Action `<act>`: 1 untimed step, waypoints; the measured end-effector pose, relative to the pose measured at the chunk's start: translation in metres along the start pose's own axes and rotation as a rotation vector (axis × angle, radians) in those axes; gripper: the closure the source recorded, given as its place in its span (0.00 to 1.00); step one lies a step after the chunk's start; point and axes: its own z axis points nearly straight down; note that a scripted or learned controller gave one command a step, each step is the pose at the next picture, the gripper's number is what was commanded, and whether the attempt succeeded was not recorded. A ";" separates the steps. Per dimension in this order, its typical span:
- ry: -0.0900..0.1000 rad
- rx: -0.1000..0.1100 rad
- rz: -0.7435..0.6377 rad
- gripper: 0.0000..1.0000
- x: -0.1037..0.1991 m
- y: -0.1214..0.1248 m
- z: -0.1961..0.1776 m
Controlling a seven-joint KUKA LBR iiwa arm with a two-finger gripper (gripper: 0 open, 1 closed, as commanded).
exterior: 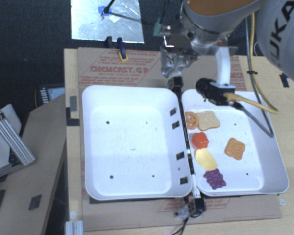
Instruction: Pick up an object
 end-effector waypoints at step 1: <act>0.002 0.003 -0.014 1.00 0.071 0.006 0.032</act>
